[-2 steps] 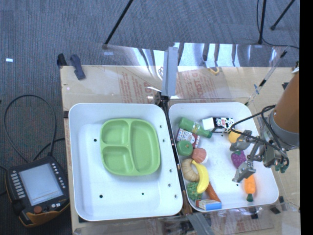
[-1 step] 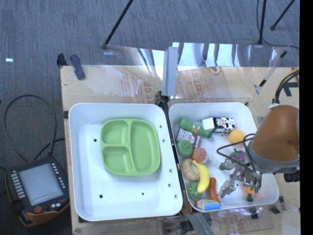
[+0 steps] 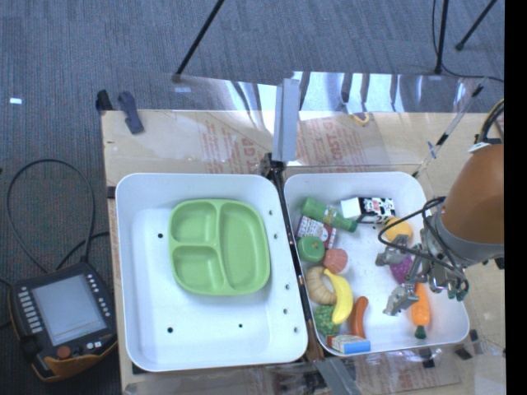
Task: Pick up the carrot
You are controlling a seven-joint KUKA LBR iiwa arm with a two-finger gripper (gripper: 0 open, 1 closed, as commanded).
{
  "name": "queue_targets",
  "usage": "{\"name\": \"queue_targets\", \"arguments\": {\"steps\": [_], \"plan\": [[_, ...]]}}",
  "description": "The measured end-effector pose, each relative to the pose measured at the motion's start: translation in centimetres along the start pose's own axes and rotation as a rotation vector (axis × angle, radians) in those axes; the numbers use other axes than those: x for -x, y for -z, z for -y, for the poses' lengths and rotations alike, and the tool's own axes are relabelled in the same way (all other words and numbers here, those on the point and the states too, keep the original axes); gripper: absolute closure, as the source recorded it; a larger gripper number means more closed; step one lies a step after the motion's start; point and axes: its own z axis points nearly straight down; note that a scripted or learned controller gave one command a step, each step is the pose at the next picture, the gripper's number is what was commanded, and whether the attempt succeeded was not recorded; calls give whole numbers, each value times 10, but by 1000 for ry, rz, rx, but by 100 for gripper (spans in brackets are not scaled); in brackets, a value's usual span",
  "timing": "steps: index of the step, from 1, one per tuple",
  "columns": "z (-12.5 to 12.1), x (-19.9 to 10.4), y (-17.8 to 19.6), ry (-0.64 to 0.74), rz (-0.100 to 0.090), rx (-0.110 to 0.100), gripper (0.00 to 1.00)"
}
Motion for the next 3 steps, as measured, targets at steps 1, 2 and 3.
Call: {"name": "queue_targets", "arguments": {"steps": [1, 2, 3], "plan": [[-5, 14, 61, 225, 2, 0, 100], [-7, 15, 70, 229, 2, 2, 100], [44, 33, 67, 527, 2, 1, 100]]}}
